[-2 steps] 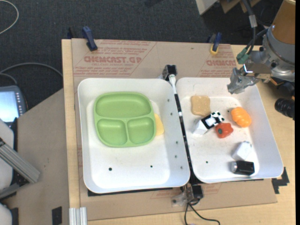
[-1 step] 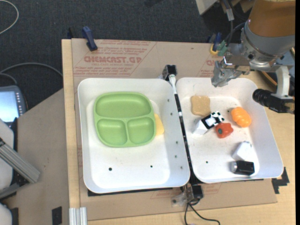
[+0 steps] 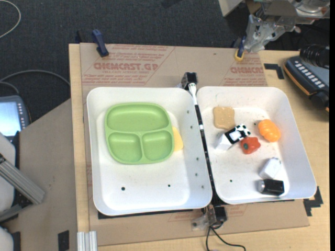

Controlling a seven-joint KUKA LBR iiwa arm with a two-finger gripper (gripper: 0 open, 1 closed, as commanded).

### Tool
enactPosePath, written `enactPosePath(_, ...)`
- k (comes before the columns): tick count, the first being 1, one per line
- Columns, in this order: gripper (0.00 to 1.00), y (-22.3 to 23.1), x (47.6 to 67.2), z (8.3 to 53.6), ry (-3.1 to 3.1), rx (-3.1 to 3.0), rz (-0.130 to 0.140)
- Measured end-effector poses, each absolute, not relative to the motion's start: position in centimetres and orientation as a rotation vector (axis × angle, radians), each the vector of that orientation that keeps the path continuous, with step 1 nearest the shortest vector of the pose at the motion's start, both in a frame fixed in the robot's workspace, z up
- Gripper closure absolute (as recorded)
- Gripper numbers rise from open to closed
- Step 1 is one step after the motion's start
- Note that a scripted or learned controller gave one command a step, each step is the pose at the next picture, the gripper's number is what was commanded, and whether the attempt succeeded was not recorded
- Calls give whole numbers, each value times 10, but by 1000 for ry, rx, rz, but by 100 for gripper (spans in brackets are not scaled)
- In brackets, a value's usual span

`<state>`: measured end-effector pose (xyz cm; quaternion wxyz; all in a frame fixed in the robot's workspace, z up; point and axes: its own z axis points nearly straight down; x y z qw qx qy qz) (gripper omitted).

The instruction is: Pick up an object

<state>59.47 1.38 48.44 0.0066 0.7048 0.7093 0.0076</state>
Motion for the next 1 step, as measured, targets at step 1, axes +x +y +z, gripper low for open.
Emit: enactPosePath(1, 100, -4, 617, 445, 2220, 2226, -6)
